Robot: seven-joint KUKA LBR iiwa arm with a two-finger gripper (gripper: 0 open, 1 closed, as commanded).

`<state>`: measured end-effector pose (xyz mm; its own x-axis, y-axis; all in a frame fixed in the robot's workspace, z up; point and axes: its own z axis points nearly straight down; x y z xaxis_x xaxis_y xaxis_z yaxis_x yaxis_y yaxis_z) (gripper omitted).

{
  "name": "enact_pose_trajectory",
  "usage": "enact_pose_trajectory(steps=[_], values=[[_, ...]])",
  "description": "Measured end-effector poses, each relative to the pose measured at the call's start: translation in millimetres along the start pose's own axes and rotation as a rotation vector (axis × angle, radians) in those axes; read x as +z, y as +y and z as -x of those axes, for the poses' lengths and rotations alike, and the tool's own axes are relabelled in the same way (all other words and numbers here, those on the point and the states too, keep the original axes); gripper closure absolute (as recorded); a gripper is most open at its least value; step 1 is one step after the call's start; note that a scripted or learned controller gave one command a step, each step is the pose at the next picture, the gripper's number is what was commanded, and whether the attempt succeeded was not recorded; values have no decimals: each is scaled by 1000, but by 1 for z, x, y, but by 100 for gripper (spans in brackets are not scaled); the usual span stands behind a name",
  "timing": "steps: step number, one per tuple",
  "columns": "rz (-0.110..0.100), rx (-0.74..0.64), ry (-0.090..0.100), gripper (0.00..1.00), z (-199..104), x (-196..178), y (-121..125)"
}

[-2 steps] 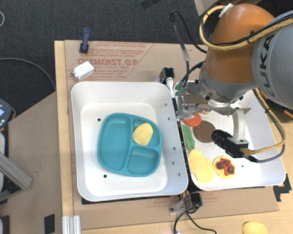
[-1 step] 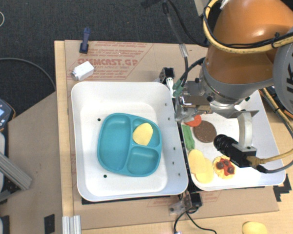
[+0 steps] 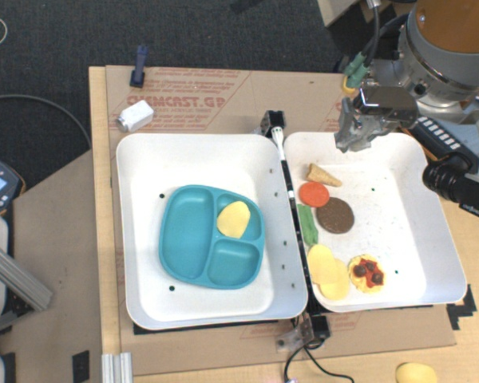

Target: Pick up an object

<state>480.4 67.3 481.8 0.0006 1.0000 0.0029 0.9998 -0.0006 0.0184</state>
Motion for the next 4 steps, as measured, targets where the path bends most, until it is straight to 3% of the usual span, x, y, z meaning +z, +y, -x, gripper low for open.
enact_pose_trajectory(steps=[1, 2, 3, 4], values=[[-25, 1, -4, 100, 3, 67, -3], [-30, 8, -6, 100, 71, 165, -5], [-14, -10, 0, 100, -15, 128, -3], [-15, -2, -3, 100, -10, 119, -3]])
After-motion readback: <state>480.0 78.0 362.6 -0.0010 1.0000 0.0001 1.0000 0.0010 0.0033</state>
